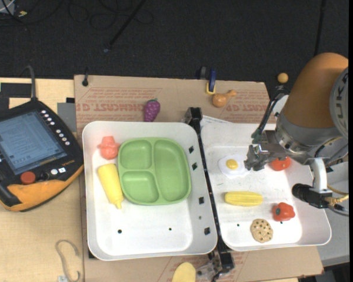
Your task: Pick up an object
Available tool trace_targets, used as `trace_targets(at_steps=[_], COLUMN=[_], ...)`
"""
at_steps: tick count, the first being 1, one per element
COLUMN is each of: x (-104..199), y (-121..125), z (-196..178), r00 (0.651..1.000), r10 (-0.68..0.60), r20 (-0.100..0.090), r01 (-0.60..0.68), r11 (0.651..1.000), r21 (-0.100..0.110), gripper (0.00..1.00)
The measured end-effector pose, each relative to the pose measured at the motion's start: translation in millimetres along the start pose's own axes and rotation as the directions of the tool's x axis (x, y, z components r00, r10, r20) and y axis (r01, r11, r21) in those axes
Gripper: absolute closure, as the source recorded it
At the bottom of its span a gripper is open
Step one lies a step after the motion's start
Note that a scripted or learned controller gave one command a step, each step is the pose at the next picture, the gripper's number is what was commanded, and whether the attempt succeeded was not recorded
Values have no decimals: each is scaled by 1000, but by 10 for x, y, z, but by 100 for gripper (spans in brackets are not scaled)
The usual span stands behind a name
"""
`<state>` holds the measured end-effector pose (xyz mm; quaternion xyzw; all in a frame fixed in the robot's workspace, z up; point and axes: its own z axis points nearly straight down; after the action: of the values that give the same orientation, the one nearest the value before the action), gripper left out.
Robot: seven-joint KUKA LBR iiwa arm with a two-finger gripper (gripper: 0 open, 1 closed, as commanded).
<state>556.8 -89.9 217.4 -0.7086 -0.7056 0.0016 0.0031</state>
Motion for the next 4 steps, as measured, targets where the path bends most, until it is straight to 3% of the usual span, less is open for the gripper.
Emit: trace_targets(at_steps=[1,2,3,4], x=[181,237,153,221], y=[-586,-630,-616,-607], z=[-109,4,-181,11], r00=[1000,1000,1000,1000], r10=[0,2,-2,-2], r20=[0,1,2,1], r01=[0,-2,2,2], r11=[1000,1000,1000,1000], r21=[0,-2,-6,-1], gripper=[100,100,100,100])
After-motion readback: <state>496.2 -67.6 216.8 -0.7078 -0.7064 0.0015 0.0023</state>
